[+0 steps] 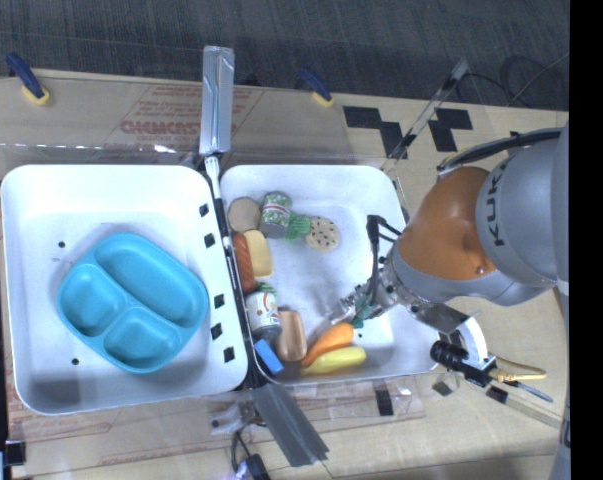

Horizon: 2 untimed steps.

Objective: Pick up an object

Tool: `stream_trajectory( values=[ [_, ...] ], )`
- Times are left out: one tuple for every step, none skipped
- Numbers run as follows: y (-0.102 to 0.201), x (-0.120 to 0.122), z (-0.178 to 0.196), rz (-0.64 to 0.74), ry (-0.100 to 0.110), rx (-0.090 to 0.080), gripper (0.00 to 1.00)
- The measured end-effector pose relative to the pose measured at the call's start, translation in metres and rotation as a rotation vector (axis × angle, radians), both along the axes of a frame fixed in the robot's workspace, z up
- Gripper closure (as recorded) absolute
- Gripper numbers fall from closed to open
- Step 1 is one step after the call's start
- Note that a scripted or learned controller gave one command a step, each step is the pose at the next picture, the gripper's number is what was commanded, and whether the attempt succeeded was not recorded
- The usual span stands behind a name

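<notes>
My gripper (pixel 359 306) is low in the right bin (pixel 311 180), at the leafy end of an orange toy carrot (pixel 326 341). It looks to be touching or just above the carrot's top. A yellow piece (pixel 334 360) lies right below the carrot. To their left are a hot dog bun (pixel 291 334), a blue block (pixel 268 357) and a small can (pixel 264 309). Farther back lie a bread roll (pixel 252 254), a brown round piece (pixel 244 213), a green-and-white can (pixel 276 211), a green piece (pixel 299 228) and a cookie (pixel 323 233).
The left bin (pixel 41 198) holds a blue divided plate (pixel 131 299). A raised divider (pixel 226 268) with black clips runs between the bins. The arm's orange wrist (pixel 446 236) hangs over the right bin's right wall. Cardboard and clamps border the bench's back.
</notes>
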<state>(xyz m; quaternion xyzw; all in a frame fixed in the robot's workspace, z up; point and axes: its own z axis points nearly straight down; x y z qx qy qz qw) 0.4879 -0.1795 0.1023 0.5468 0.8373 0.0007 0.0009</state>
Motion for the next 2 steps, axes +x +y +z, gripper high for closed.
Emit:
stream_trajectory(
  values=[
    [-0.027, -0.002, -0.010, -0.504, 0.003, 0.000, 1.00],
    [0.021, 0.006, 0.022, -0.549, 0.003, 0.002, 1.00]
  ],
)
